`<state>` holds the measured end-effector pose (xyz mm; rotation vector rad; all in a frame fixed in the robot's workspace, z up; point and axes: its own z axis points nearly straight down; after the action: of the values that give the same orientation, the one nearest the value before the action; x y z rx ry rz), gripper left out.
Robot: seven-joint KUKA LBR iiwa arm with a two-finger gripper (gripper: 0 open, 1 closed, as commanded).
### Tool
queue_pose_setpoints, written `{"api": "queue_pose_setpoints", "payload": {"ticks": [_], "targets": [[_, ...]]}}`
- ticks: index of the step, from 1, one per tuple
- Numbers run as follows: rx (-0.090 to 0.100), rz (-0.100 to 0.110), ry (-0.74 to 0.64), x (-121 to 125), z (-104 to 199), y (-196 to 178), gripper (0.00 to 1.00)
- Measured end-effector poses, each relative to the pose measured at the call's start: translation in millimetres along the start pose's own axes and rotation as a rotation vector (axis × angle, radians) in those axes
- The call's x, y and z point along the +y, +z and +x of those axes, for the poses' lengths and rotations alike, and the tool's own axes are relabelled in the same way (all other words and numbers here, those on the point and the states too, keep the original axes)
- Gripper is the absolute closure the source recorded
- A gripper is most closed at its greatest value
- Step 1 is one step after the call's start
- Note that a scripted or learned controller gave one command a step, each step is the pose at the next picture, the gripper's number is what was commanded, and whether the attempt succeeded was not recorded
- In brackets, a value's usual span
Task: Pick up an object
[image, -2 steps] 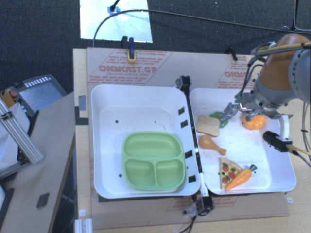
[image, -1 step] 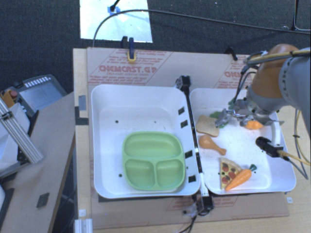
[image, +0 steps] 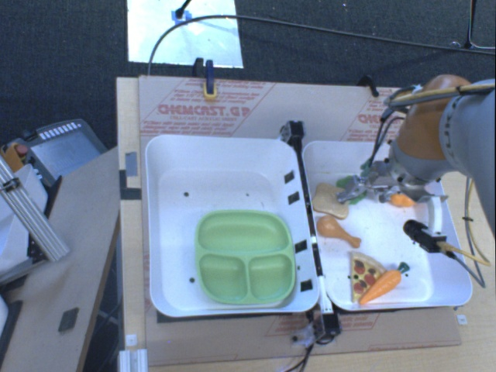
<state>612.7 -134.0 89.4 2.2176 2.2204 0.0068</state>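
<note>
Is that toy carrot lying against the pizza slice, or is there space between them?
Touching. In the camera view, the carrot lies slantwise across the lower edge of the pizza slice in the right bin, overlapping it with no gap showing.

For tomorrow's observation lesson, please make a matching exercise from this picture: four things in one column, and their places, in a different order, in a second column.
Things:
1. green divided tray
2. pizza slice
3. carrot
4. hand

Places:
A. upper part of the right bin, over a green toy
B. left bin, toward its near side
C. right bin, near its front edge, lying on the carrot's left
D. right bin, near its front edge, green top pointing up and right

Pairs: 1-B, 2-C, 3-D, 4-A
</note>
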Motion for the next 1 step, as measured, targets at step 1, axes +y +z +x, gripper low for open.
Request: {"api": "queue_pose_setpoints", "payload": {"ticks": [1], "targets": [[0.002, -0.01, -0.002, 3.4, 1.8, -13.6, 1.0]]}}
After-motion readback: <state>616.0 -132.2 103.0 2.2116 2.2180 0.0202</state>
